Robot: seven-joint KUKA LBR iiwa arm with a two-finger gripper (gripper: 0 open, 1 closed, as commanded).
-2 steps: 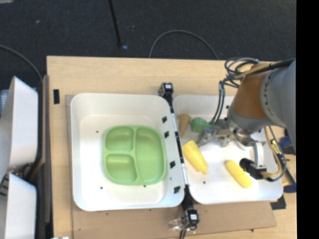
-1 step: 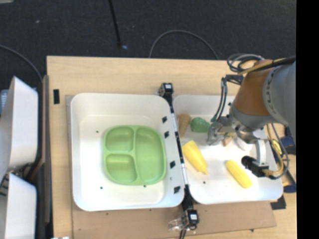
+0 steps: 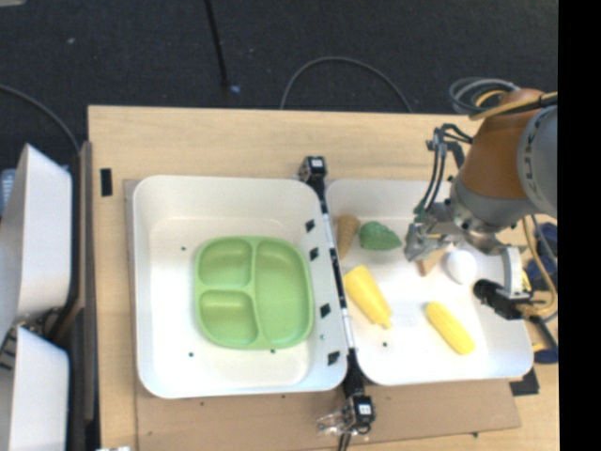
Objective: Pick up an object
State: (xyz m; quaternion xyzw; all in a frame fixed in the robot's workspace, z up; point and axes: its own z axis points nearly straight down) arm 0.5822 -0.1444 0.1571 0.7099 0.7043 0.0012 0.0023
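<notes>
No text, label, brand, number or sign can be read on anything here.

From my console I see the arm (image 3: pixel 526 158), grey with a broad orange band above the wrist. Thin grey cables loop from the band's top and run down its near side. Below the band, the gripper (image 3: pixel 420 244) is dull grey metal with dark joints.
</notes>
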